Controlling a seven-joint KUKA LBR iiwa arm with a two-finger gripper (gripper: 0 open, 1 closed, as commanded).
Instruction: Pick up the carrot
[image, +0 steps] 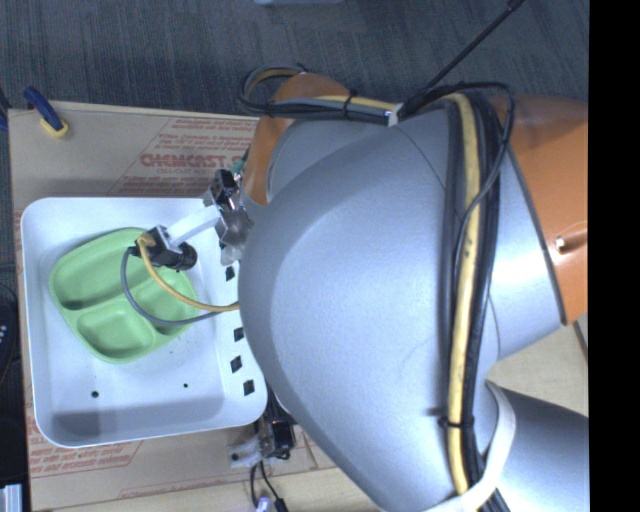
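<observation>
The grey arm (400, 300) fills the right and middle of the camera view and hides the right bin. Its gripper (228, 220) shows as a small metal part at the arm's left edge, over the right rim of the left white bin (60, 400). A light green divided tray (110, 300) lies in the upper left part of that bin, left of the gripper. Whatever lies under the arm is hidden.
The bins rest on a cardboard sheet (150, 150) with red print. A blue and yellow clamp (45, 112) sits at the sheet's far left corner. The lower half of the left bin shows bare white floor (130, 400).
</observation>
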